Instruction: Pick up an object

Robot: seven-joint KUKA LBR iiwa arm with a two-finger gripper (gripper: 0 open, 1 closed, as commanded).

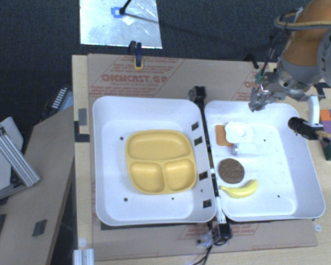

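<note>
Jaws (259, 105) over far rim of right bin (303, 203), opening unclear, apart from banana (240, 189).

One fixed camera looks down slantwise on both bins (154, 106).

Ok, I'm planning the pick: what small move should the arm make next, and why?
Probably bring the gripper down and forward into the right bin, toward the white object. It hangs over that bin's far rim, apart from everything, and that object lies nearest.
</note>
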